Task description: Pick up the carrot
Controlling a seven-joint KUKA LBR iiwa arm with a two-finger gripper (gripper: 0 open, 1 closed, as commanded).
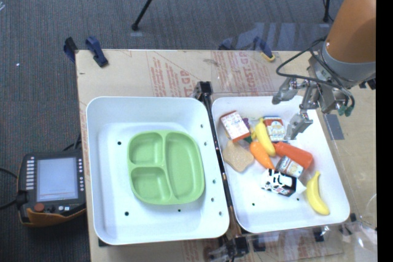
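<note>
Orange carrot (261,155) lies near the middle of the right bin (334,178), touching a bread slice (238,156) on its left w/ a small banana (264,137) just above it. We see the gripper (293,112) hovering over that bin's far right corner, fingers spread apart, nothing between them, well apart from the carrot. Also in that bin: red-orange carton (234,125), orange block (295,153), cow-print box (281,183), bigger banana (318,194) by the near right corner. Left bin (107,132) holds a green divided plate (166,167) at center.
</note>
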